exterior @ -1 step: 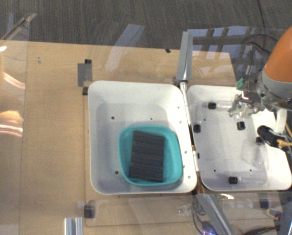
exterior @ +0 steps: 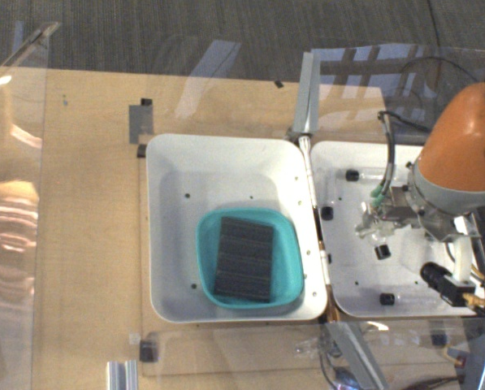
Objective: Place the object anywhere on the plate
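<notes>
Looking down from the camera view, we see the grey arm (exterior: 461, 149) reaching in from the right over the right bin (exterior: 352, 287), its pincer (exterior: 378, 220) hanging low above the white floor. We cannot tell how wide it stands or whether it grips anything. Over in the left bin (exterior: 169, 165), the dark ribbed object (exterior: 244, 258) lies flat on the teal plate (exterior: 287, 254).

Two shallow white bins, the left bin (exterior: 167, 242) and the right bin (exterior: 349, 287), sit side by side on a light wooden bench (exterior: 80, 242), a grey metal post (exterior: 306, 96) rising between their far corners.
</notes>
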